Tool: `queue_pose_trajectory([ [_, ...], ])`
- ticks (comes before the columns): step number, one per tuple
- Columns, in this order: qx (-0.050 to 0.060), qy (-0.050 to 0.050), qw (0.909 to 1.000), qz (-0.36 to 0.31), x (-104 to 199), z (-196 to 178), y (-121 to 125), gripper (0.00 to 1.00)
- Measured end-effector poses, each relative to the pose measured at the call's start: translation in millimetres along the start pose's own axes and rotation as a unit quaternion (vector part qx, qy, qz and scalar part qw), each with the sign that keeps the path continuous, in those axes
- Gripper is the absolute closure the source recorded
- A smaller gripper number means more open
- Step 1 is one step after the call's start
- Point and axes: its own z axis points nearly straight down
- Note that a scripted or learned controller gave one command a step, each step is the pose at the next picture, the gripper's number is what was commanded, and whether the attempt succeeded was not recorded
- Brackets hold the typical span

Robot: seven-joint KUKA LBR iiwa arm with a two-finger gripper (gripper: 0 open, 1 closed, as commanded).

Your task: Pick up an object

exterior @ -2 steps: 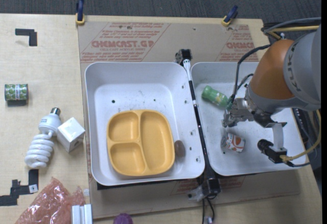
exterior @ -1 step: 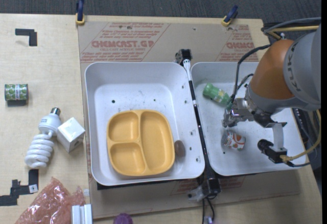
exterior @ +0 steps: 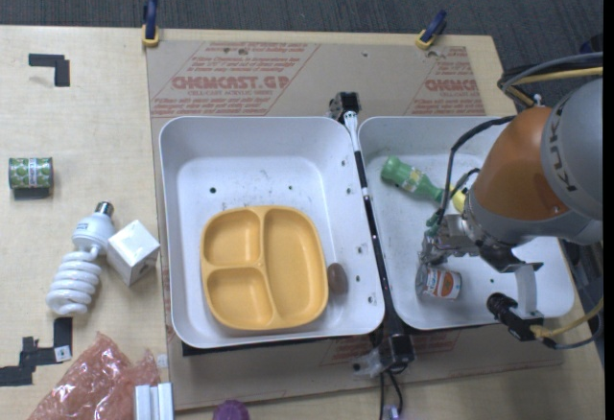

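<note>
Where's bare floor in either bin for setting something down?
Left bin: a strip behind the yellow divided plate; the plate fills the rest, with a small brown object at its right. Right bin: bare between the green bottle and can; crowded under the end effector.

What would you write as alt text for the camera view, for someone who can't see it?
A grey and orange robot arm reaches into the right bin, its gripper just above a small can, with a green bottle nearby. The left bin holds a yellow divided plate.

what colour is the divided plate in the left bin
Yellow-orange, plain all over; the divided plate shows clearly in the camera view.
</note>
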Motion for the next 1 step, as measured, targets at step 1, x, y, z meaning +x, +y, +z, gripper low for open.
queue_pose_trajectory([
  [1,-0.001,0.0,1.0,0.0,-37.3,-0.5,38.1,0.0],
])
